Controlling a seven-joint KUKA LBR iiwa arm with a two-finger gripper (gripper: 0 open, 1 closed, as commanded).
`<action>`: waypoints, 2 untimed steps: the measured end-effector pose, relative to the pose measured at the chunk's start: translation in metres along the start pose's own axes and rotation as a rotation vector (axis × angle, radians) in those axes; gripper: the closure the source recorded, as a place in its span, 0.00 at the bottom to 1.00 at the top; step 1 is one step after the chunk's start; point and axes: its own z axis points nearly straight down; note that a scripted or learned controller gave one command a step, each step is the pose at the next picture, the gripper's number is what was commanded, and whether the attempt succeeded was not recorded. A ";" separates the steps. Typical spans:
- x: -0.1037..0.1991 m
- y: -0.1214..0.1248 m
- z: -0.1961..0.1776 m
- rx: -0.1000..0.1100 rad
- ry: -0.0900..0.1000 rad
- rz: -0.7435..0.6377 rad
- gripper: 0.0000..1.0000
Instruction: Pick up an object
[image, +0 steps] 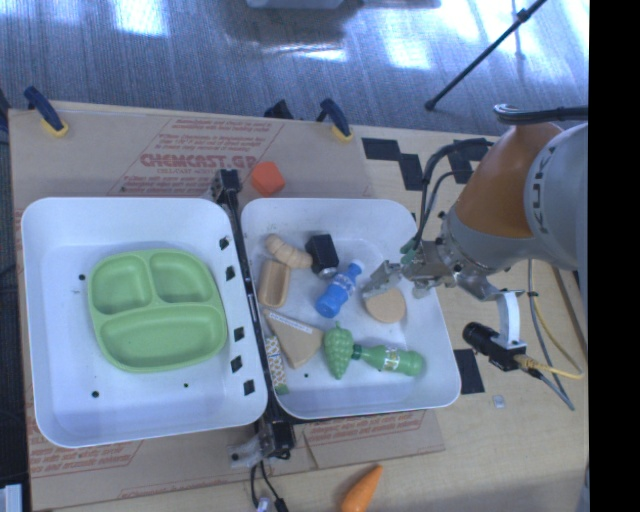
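**Reaching for the tan wooden disc**

Hovering gripper, released and grasping nothing, just above tan disc in right bin. Likely light, stiff, smooth; flat against floor, so best pinched across opposite rims.

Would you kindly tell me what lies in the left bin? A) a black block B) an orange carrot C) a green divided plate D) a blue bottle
C: the green divided plate lies alone in the left bin; the blue bottle is in the right bin.
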 end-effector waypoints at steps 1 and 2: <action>0.055 0.064 0.102 0.000 0.000 -0.002 0.00; 0.054 0.064 0.091 0.002 0.000 -0.005 1.00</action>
